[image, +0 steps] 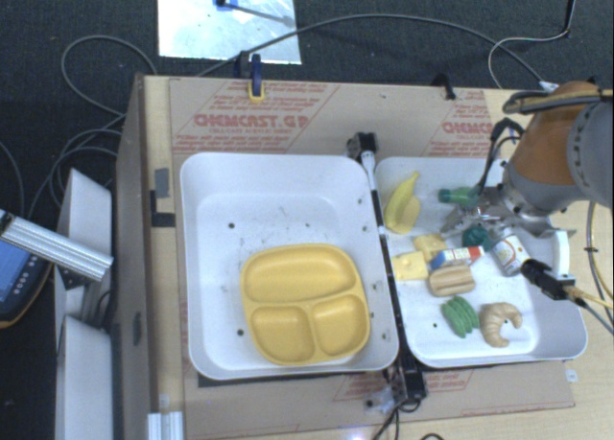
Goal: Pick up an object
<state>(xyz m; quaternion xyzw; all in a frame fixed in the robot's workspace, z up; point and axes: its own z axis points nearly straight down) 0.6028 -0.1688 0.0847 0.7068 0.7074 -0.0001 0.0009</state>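
The worktop (288,112) was a brown board with red print, and the two white bins sat side by side on it. The divider (379,237) where the two bin rims met serves here as the landmark.

Left of the divider, the left bin (216,198) carried a yellow three-compartment tray (305,302), lying flat toward the near side of that bin, its right edge close to the divider.

Just right of the divider, in the right bin (566,333), a yellow banana-like piece (403,203) lay at the far end. Nearer along the divider was a pale yellow block (411,266). Further right of the divider sat a small tube with red and blue bands (455,257), a tan bread-roll shape (451,281) just below it, a green ridged item (460,315), and a tan croissant (501,322) toward the near right corner. A white cylinder (507,254) lay beside the tube, and a teal object (473,236) sat among the cluster.

Well right of the divider, the arm (566,165) reached in from the side, its orange band (542,141) above the grey wrist, bent down toward the far half of the right bin. The gripper (477,206) hung low over the teal and green pieces near the bin's middle. Its tip seemed to be touching or just above a green object (459,196), though clutter blurred this; whether the jaws were released or clenched I cannot tell.
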